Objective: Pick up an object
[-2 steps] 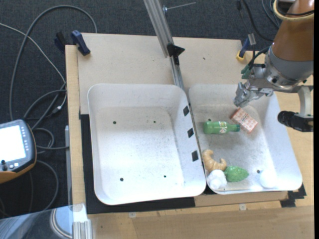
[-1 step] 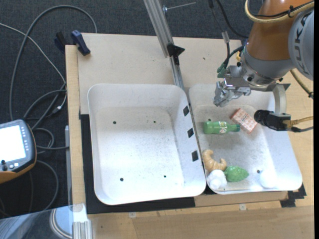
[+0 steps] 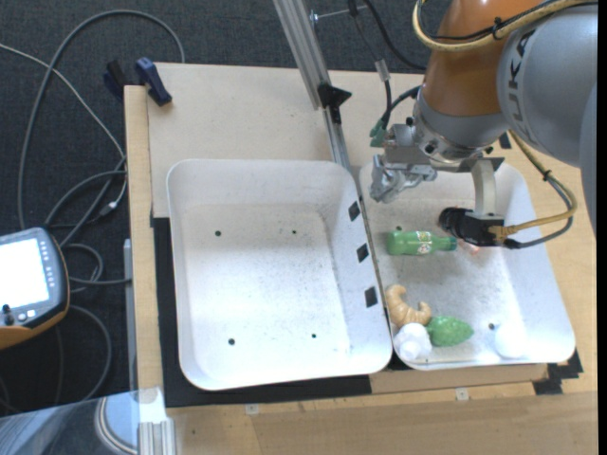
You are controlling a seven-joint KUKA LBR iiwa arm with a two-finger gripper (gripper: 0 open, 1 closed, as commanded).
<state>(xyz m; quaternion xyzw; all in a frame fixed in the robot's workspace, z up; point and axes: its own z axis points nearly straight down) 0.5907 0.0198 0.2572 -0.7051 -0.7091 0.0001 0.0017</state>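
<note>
The far wall of the right bin [image 3: 531, 282] is hidden behind the arm [image 3: 512, 64], which is cut off by the top and right edges, while the handheld screen [image 3: 28, 287] is cropped at the left.

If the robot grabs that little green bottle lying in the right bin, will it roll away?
The green bottle lies on its side and looks round, so a nudge would probably roll it across the right bin. It looks small and likely light. Its smooth sides may slip when squeezed, and it lies apart from the gripper.
</note>
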